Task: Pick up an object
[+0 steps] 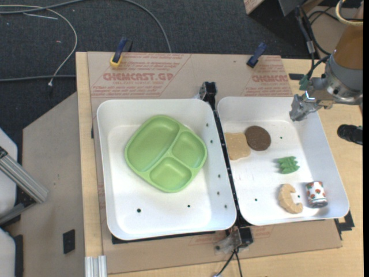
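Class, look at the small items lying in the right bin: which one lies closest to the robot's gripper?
The dark brown round disc. It lies highest in the right bin, nearest the gripper; the others lie lower in the view.

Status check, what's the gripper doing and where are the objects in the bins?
Gripper over right bin's far right rim. Brown disc, green toy, small can loose in that bin. Green plate in left bin.
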You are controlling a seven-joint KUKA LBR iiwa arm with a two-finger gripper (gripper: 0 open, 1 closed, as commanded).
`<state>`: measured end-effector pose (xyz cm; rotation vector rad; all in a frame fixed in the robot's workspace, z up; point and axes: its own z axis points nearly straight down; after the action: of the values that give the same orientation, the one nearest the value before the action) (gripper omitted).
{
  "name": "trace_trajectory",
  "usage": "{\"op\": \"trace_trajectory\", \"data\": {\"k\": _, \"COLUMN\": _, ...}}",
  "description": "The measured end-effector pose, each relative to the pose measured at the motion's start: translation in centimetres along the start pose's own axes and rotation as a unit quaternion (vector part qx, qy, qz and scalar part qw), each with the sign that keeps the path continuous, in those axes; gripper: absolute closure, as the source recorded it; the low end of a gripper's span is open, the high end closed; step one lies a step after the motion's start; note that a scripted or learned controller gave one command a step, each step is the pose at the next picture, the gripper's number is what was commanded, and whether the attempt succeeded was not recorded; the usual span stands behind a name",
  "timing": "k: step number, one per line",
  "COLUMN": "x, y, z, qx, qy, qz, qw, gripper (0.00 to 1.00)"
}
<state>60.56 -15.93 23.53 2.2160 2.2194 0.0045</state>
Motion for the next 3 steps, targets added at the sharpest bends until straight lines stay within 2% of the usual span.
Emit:
{"op": "trace_trajectory", "data": {"k": 1, "x": 6.1, "y": -0.6, "z": 0.7, "qx": 0.004, "qy": 0.003, "qz": -0.002, "qw": 1.0, "gripper": 1.0}}
{"op": "trace_trajectory", "data": {"k": 3, "x": 17.0, "y": -3.4, "z": 1.5, "qx": 0.005, "qy": 0.002, "qz": -0.002, "qw": 1.0, "gripper": 1.0}}
